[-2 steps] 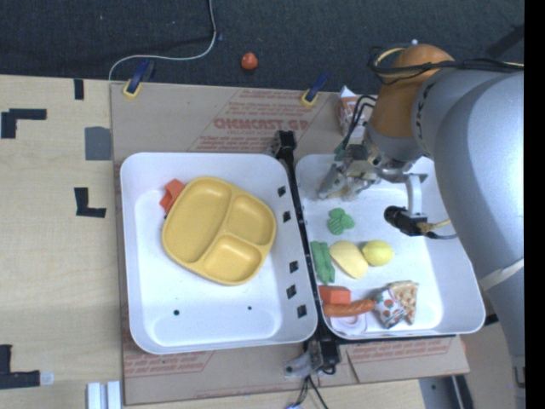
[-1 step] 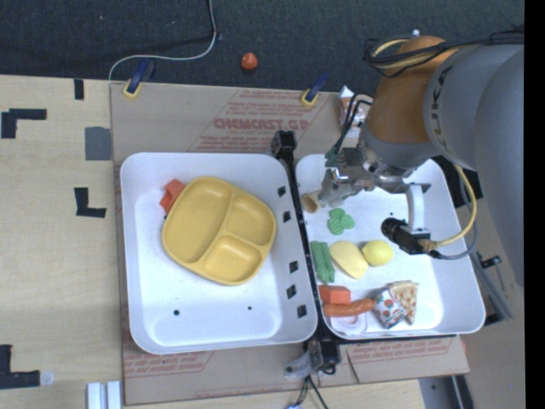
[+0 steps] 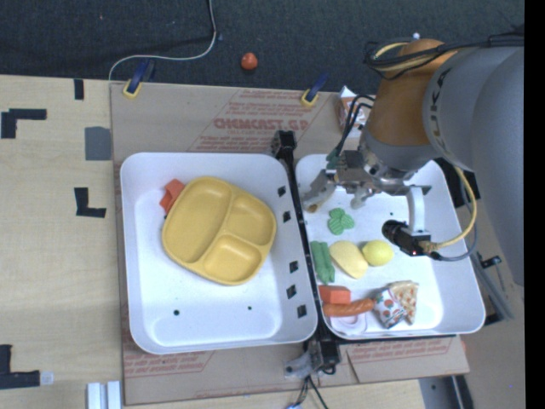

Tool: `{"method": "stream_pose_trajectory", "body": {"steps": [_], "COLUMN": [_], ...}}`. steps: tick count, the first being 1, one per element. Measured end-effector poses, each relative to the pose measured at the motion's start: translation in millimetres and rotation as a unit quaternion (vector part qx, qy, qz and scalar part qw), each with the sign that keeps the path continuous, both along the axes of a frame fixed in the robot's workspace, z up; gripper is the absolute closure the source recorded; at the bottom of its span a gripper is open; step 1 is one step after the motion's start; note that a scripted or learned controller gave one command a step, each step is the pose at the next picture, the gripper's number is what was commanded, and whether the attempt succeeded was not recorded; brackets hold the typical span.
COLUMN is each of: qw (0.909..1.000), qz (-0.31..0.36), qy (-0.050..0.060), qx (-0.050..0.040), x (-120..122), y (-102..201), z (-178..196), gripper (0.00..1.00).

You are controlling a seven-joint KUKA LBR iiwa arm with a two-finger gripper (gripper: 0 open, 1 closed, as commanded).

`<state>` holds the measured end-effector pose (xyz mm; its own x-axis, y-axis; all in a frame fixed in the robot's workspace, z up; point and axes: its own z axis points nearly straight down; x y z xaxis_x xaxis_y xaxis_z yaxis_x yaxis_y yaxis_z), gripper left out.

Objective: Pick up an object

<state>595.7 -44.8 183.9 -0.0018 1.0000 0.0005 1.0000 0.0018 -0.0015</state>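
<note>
Objects for picking lie in the right bin [image 3: 456,309], lower centre-right of the frame: a green leafy piece [image 3: 341,221], a green pod [image 3: 322,261], a pale yellow piece [image 3: 348,258], a lemon [image 3: 377,252], an orange carrot-like piece [image 3: 341,301] and a pizza slice [image 3: 396,303]. The gripper [image 3: 339,192] hangs over that bin's upper left part, fingers spread apart with nothing between them, just above the leafy piece. In the left bin [image 3: 136,228], a yellow divided tray [image 3: 218,230] partly covers an orange block [image 3: 172,194].

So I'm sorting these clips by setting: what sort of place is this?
Probably a robot grasping test bench: two white bins on cardboard, toy food like a lemon, and a yellow divided tray.
</note>
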Motion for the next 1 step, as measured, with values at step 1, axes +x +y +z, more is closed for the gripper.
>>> {"method": "stream_pose_trajectory", "body": {"steps": [1], "qw": [1.0000], "qz": [-0.002], "qy": [0.000], "qx": [-0.0009], "x": [17.4], "y": [-51.7], "z": [-9.8], "gripper": [0.00]}}
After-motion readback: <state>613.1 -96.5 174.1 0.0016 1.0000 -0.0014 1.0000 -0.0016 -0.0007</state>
